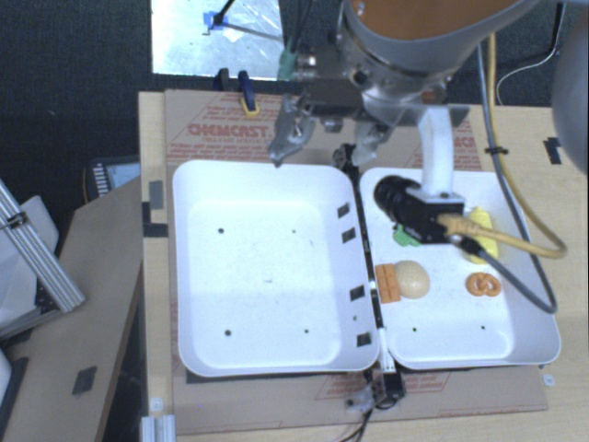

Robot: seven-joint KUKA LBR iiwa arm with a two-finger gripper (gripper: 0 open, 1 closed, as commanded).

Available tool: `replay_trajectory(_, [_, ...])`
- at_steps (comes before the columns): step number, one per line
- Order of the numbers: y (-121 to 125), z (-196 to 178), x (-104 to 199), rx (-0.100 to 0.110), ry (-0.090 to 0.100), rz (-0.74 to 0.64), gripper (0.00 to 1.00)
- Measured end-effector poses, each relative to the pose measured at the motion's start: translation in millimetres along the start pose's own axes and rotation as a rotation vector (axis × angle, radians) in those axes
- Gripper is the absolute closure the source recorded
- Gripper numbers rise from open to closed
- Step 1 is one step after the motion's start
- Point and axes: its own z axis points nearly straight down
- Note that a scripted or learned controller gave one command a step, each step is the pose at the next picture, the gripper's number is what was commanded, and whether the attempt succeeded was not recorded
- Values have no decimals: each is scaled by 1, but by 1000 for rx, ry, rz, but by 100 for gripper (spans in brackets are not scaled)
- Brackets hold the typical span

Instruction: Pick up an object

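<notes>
- Camera view, nearest part: the bench [110,274] carried a cardboard sheet [276,399] under two shallow white bins, and a small bundle of wires and clips [377,394] sat at the near edge where the bins met.
- The left bin [193,339] showed only a few dark specks on its floor.
- The right bin [525,339] held the objects, all in its middle and far half.
- An orange pretzel-shaped piece [483,285] lay toward the right edge of the right bin.
- A pale round bun-like object [411,279] lay near the bin's left edge, touching a small orange ridged block [387,282] on its left side.
- A yellow object [483,228] lay further back, partly hidden by a black camera-like unit [414,208] and a yellow cable [515,238].
- A small green piece [405,238] peeked out just under that black unit.
- The gripper [327,147] hung above the far edge of the bins, near the divide between them, well apart from every object; its metal fingers [290,138] stood apart with nothing between them.
- At the far edge of the cardboard a blue and yellow clamp [247,95] gripped the sheet, and a shiny panel [216,21] lay behind.
</notes>
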Motion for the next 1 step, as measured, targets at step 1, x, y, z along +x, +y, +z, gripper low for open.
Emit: replay_trajectory(1, [0, 0, 0, 0, 0, 0, 0])
